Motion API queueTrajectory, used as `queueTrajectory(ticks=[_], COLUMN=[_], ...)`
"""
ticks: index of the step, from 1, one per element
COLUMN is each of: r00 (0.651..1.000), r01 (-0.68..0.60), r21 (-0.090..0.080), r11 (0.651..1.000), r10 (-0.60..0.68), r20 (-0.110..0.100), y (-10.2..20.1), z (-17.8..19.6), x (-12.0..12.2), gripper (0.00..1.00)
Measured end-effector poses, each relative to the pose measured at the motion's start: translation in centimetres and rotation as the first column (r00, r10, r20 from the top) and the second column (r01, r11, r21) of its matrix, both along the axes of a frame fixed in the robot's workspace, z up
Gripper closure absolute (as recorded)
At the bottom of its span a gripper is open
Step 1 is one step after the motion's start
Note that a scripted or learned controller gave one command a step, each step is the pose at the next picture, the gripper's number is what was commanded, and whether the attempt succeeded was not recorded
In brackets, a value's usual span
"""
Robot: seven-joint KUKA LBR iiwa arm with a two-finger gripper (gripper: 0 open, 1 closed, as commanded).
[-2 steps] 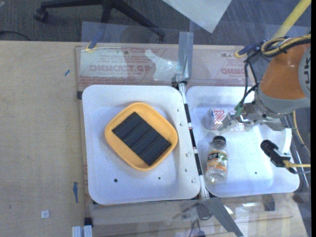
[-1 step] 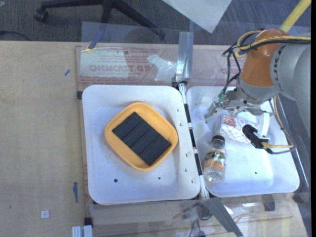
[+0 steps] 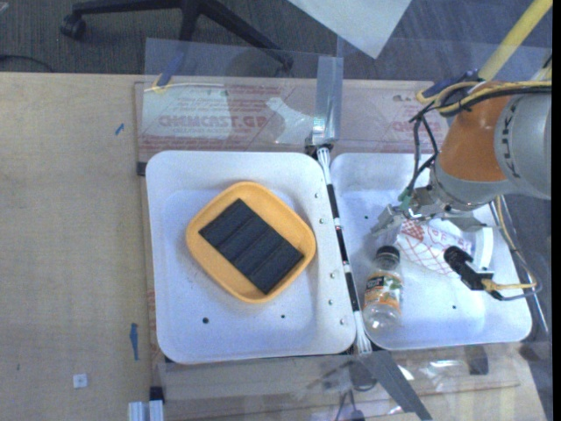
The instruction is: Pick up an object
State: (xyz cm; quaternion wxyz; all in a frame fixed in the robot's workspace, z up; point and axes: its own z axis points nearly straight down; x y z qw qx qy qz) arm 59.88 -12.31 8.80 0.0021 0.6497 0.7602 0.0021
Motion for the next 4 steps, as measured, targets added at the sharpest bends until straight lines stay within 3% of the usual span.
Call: queueTrajectory(ticks=[1, 2, 3, 4], r00=[1.0, 1.0, 0.999, 0.942], r01=[0.003, 0.002, 0.04, -0.336], r21=[-0.001, -0.001, 0.0, -0.006], r11=[1.0, 1.0, 0.999, 0.942], r10=[-0.003, -0.002, -0.04, 0.336], r20=[0.007, 0.007, 0.002, 0.007], y=[-0.2, -0.1, -0.3, -3.5], z=[1.2, 1.2, 0.1, 0.1], x=[0.2, 0.2, -5.7, -5.5], gripper=[1.0, 0.0, 0.0, 0.0])
